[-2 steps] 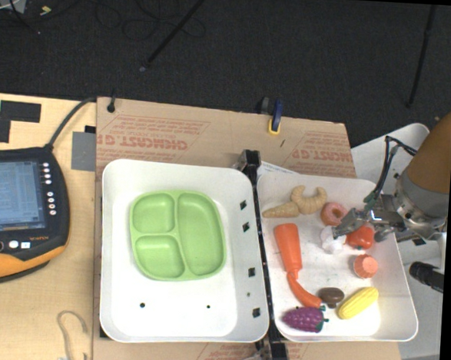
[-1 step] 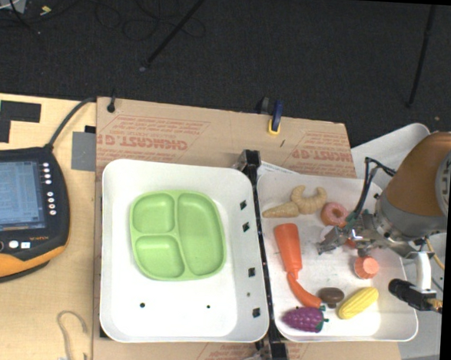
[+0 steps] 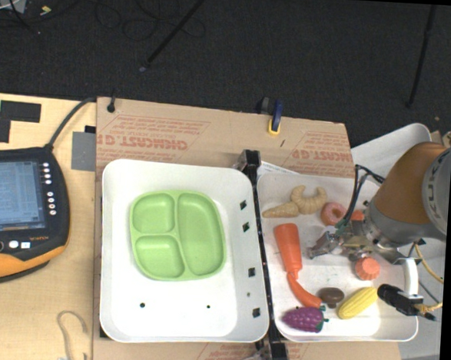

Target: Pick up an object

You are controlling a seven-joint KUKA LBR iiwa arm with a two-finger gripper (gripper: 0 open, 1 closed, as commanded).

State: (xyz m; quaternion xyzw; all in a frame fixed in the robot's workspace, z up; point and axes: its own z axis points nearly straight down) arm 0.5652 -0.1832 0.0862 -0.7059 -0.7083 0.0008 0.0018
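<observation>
An orange carrot point(image 3: 288, 257) lies in the right bin point(image 3: 388, 329), lower right; end effector point(image 3: 325, 245) beside it, grip unclear; corn point(image 3: 357, 301) nearby.

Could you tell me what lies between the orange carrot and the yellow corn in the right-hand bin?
In the camera view, a small dark brown rounded piece lies between the carrot and the corn, close to the corn's left end, near the carrot's thin tip.

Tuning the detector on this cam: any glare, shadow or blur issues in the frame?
Camera view: even, soft lighting; the white bins look bright but keep their edges, with no hard glare; the green divided plate is crisp; the toy carrot, corn and grapes are slightly soft; the end effector is small, dark and blurry; the background above the bench is near black.
</observation>
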